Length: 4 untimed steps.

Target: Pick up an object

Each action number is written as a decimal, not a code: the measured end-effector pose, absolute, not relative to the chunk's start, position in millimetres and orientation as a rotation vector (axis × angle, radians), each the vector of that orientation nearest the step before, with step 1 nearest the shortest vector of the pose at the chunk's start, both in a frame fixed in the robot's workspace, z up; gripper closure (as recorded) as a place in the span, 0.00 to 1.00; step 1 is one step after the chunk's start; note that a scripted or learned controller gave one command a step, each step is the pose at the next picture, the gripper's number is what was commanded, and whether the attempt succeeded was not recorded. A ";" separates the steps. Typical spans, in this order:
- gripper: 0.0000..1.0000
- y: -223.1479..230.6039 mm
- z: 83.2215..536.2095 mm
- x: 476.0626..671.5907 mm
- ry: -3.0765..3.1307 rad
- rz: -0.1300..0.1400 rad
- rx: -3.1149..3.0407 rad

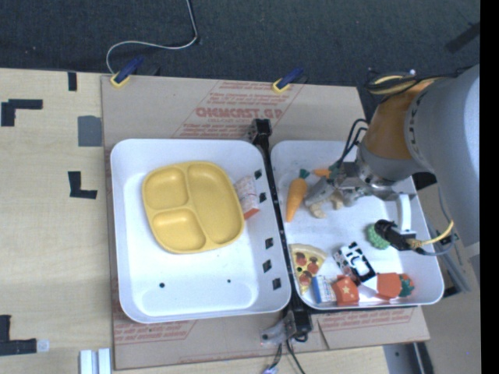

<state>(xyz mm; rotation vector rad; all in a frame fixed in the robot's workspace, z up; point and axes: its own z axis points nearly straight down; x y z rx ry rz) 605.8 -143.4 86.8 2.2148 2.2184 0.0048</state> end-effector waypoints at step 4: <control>0.00 -98.3 84.6 666.3 2.223 -0.015 2.227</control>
